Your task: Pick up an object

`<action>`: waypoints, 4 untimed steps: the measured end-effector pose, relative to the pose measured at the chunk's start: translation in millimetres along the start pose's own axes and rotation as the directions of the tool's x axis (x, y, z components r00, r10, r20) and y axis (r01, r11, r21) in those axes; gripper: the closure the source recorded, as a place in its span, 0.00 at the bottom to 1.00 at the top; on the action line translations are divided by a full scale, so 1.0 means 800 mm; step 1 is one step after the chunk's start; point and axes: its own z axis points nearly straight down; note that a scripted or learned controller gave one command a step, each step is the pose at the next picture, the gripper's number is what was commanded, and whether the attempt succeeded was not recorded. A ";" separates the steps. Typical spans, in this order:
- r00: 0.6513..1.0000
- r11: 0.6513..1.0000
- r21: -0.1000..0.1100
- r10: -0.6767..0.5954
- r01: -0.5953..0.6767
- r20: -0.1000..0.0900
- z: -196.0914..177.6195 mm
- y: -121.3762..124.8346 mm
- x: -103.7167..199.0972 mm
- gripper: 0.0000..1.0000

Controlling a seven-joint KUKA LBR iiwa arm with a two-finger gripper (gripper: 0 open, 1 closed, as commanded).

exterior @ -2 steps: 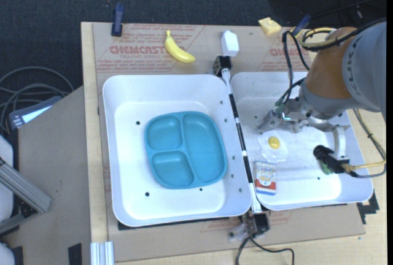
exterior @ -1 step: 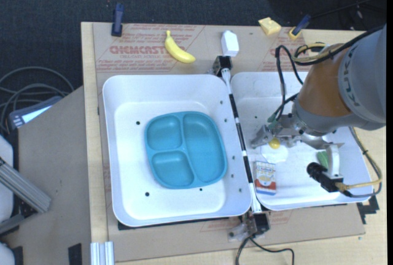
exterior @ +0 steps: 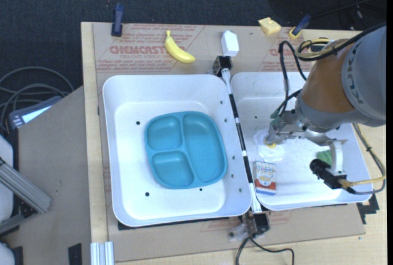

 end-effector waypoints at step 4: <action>1.000 1.000 0.009 -0.002 0.002 -0.003 0.005 0.044 -0.003 0.00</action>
